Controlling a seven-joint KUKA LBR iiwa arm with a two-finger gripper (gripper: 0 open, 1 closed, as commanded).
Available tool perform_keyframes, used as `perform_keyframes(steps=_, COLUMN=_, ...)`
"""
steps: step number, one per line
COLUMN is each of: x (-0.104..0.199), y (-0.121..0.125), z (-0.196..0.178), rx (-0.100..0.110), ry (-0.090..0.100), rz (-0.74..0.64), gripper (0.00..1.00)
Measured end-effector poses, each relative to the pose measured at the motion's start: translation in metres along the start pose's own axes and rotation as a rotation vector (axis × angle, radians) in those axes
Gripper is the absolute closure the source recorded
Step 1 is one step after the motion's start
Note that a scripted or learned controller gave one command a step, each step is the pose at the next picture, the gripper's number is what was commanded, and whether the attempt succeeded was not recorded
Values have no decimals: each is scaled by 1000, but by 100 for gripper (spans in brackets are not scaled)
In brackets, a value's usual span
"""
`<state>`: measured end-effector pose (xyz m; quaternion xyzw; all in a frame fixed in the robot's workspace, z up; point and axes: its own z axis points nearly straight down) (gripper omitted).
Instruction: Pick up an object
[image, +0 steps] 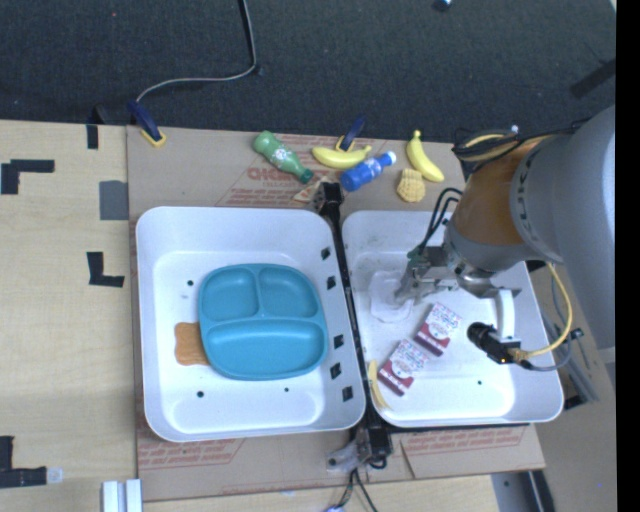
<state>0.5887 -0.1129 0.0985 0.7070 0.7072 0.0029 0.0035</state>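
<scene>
- Two shallow white bins are sitting side by side on the bench; the left bin (160, 300) is carrying two things, the right bin (520, 395) four
- In the left bin, one blue divided plate (262, 320) is lying at the middle, three compartments facing up; one tan flat piece (187, 345) is sticking out from under the plate's left edge, toward the bin's left wall
- In the right bin, two small red-and-white packets are lying apart from each other; the upper packet (438, 329) is lying near the bin's middle, and the lower packet (401, 366) is lying toward the front left corner
- One yellow thing (373, 381) is peeking out just beside the lower packet, against the bin's left wall; too little is showing to name it
- One clear plastic item (388, 298) is lying near the bin's left wall, above the packets
- The gripper (413, 287) is hanging over the clear item's right edge; whether its fingers are open or closed cannot be told; nothing is visibly sitting between them
- Behind the bins, along the bench's far edge: one green bottle (281, 156), one blue bottle (366, 171), two bananas (341, 155) (423, 158), one yellow block (409, 185)
</scene>
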Motion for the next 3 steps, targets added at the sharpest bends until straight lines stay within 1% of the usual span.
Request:
perform_keyframes(steps=1, x=0, y=-1, z=1, rx=2, ry=0, rz=0, gripper=0)
perform_keyframes(steps=2, x=-17, y=-55, z=11, rx=5, ry=-1, rz=1, gripper=0)
perform_keyframes(steps=3, x=-18, y=-54, z=2, rx=5, ry=-2, rz=1, gripper=100)
